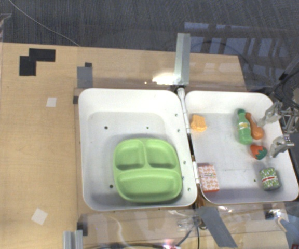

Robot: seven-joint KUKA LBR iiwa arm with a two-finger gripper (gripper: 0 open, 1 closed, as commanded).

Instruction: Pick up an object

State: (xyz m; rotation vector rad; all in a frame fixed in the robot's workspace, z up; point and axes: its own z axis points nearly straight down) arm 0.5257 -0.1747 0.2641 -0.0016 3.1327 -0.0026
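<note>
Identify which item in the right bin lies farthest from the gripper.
The yellow-orange piece, alone near the divider at the bin's left side; the others lie closer to the gripper.

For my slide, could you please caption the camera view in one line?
End effector open at the right bin's edge beside the green bottle; green tray in the left bin.

Open floor [225, 154] left of bottle [243, 127]

camera: fixed overhead | slanted down | both bins [87, 139] in frame | mid-range
</note>
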